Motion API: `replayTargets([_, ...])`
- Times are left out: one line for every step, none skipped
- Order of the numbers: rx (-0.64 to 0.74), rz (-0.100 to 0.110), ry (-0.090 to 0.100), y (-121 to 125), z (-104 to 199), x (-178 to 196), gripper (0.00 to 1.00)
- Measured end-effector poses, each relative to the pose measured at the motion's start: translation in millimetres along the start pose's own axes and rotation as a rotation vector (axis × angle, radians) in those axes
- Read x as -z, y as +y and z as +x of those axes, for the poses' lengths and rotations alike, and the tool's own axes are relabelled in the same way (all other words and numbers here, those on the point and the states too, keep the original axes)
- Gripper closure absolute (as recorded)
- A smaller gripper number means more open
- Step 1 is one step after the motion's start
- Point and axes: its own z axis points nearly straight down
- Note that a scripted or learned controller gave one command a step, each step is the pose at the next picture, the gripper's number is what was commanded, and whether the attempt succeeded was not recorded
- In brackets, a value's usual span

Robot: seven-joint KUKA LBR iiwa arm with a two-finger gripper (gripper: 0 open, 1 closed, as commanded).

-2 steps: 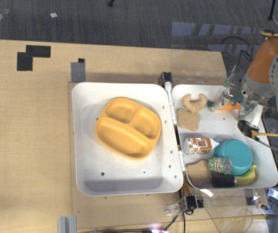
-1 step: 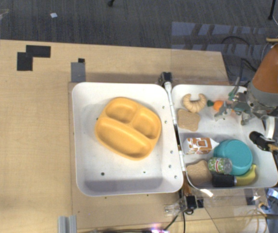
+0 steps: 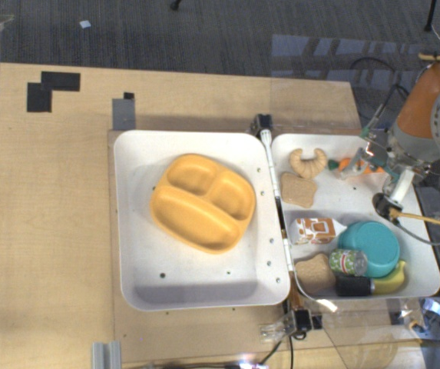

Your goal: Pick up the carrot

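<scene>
The carrot (image 3: 345,162) is a small orange piece lying at the back of the right bin (image 3: 427,229), just right of the croissant (image 3: 309,161). My gripper (image 3: 368,160) reaches in from the right and hangs directly at the carrot's right end, covering part of it. A second bit of orange shows under the gripper's metal parts. I cannot make out whether the carrot sits between the fingers or just beside them.
The right bin also holds a bread slice (image 3: 299,190), a snack packet (image 3: 314,230), a teal bowl (image 3: 371,246), a can (image 3: 347,263), a banana (image 3: 392,280) and a brown roll (image 3: 316,272). A yellow divided plate (image 3: 203,201) lies in the left bin (image 3: 135,229).
</scene>
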Motion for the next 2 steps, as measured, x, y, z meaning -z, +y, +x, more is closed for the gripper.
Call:
replayTargets([-0.107, -0.007, -0.005, -20, -10, 54, 0.0])
replayTargets([0.036, -0.012, -0.005, -70, -5, -4, 0.0])
